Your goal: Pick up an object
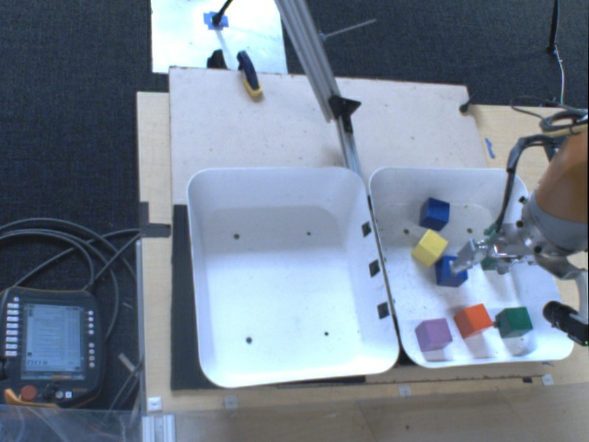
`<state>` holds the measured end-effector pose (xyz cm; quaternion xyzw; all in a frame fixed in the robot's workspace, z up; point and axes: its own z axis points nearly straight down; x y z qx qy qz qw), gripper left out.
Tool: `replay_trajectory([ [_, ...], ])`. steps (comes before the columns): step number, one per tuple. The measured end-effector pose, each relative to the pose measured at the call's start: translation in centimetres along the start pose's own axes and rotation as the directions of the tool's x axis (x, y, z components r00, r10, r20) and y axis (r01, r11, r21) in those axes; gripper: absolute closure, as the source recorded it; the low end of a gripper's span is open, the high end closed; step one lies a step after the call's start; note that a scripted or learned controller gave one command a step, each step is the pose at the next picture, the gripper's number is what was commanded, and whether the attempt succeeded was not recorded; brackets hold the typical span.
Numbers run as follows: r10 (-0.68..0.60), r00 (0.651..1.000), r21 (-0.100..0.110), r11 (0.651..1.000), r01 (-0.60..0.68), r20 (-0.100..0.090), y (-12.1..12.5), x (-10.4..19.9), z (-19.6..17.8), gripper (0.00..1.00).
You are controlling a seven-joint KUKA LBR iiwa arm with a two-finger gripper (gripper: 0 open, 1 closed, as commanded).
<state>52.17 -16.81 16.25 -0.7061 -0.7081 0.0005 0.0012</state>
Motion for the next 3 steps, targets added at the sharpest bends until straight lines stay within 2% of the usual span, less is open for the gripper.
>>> replay_trajectory([
  [1, 0.001, 1.0, 0.001, 1.0, -0.001, 0.0, 0.0, 0.0, 5.2, 0.0],
  [2, -0.001, 1.0, -0.006, 1.0, 0.001, 0.002, 0.2, -0.1, 3.8, 1.0],
  [3, 0.0, 1.0, -0.009, 1.0, 0.0, 0.003, -0.6, -0.3, -1.3, 1.0],
])
